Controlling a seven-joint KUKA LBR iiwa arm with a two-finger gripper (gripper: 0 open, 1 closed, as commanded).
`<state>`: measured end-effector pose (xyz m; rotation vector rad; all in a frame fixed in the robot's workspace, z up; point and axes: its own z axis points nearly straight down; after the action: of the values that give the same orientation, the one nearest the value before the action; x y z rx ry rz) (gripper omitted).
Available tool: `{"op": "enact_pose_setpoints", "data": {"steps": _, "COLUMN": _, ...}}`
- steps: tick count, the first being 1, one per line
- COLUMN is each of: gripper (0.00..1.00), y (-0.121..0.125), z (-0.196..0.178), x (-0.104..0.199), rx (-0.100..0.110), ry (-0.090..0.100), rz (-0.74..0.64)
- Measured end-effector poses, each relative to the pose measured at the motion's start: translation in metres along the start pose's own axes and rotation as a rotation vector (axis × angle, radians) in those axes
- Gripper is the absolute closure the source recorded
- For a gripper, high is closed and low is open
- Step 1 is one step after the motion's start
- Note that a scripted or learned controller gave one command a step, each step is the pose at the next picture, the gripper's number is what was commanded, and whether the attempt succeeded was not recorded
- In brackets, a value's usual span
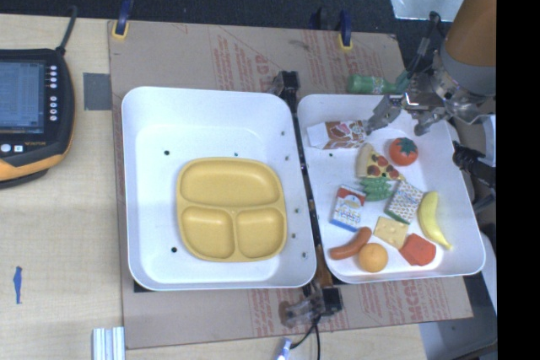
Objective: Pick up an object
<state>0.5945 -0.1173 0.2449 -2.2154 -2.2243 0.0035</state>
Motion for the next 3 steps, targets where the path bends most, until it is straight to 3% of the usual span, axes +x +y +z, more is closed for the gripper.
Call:
{"op": "enact_pose_setpoints", "data": {"steps": 1, "gripper": 0.00, "y": -0.001, "z": 0.153, "x": -0.036, "rx": 0.000, "ry": -0.002, "rz": 0.000}}
{"op": "enact_pose_setpoints", "data": {"steps": 2, "gripper": 0.00, "y": 0.018, "z": 0.153, "x": -0.033, "rx": -0.001, "ry": -0.001, "rz": -0.001}}
{"op": "enact_pose_setpoints", "data": {"steps": 3, "gripper": 0.00, "y": -0.035, "z": 0.154, "x": 0.021, "rx": 0.001, "ry": 0.000, "rz": -0.002}}
